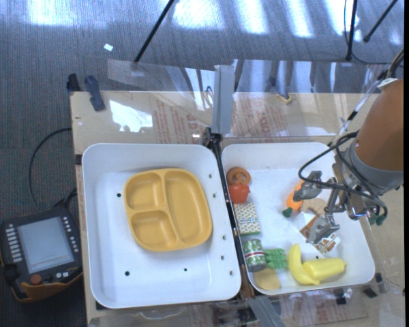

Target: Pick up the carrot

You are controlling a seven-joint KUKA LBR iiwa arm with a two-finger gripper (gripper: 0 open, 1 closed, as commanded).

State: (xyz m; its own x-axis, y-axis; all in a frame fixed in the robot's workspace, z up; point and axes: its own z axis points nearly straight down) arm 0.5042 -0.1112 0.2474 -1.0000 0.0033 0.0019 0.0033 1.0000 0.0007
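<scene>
Here the carrot (296, 197) — small, orange, green-tipped — lies beside the spread-fingered tool (324, 229).

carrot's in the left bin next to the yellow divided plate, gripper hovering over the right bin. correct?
Not quite. The camera view shows the carrot lying in the right bin, not the left one; the yellow divided plate sits in the left bin by itself. The gripper is over the right bin, just beside the carrot.

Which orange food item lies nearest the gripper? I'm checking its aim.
The carrot, green-tipped, just left of the gripper. The tomato lies farther left, by the bin's wall.
</scene>
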